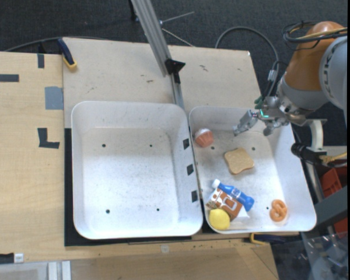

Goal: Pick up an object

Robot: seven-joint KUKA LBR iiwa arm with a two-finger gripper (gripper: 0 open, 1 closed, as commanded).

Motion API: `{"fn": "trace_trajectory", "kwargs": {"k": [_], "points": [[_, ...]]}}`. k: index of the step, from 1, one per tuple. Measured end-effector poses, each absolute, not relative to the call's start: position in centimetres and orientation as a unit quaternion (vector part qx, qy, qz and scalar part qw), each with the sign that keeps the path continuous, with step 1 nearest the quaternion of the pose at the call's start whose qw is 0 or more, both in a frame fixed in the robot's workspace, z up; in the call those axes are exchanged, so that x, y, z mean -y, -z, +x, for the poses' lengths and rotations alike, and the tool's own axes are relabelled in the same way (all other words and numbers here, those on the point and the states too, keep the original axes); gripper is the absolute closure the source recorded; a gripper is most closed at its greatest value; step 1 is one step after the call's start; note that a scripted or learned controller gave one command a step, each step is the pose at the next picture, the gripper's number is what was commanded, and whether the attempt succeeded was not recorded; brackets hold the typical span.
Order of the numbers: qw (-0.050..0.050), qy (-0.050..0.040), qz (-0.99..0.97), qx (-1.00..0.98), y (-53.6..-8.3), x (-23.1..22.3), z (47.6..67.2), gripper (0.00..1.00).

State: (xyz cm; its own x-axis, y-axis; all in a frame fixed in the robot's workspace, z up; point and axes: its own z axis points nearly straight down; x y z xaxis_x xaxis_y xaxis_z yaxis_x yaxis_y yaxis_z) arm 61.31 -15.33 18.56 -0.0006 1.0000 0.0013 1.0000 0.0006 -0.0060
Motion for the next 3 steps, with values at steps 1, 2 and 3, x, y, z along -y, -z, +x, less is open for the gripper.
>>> {"fn": "trace_trajectory", "kwargs": {"k": [1,2,3], "points": [[0.001,-0.0002,-0.707,0.708,-18.9,15.3,61.4,0.0],[0.002,-0.0023,-0.707,0.708,-14.5,15.3,61.6,0.0],[0.003,-0.0026,-0.707,0.708,-9.0,15.2,61.4,0.0]]}}
